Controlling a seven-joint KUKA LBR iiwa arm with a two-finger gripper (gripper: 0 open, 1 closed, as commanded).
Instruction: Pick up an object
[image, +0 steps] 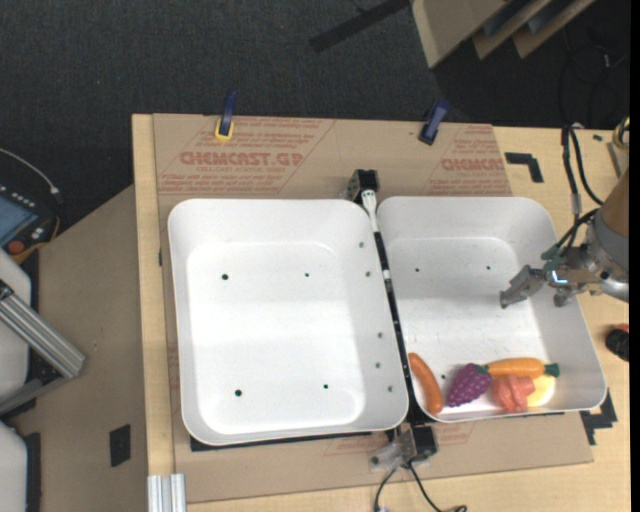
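Several toy foods lie along the front wall of the right bin (470, 225). They are an orange sausage-shaped piece (425, 383), a purple grape bunch (467, 384), an orange carrot (517, 367) with a green tip, a red piece (510, 394) and a yellow piece (541, 393). My gripper (537, 289) hangs over the right side of this bin, behind the food pile and apart from it. It is open, its fingers (517, 288) are spread, and nothing is between them.
The left bin (200, 230) sits beside the right one on a brown cardboard sheet (300, 150), with a black clip (363, 185) at the joint. The arm's cables (575, 170) run down the right side.
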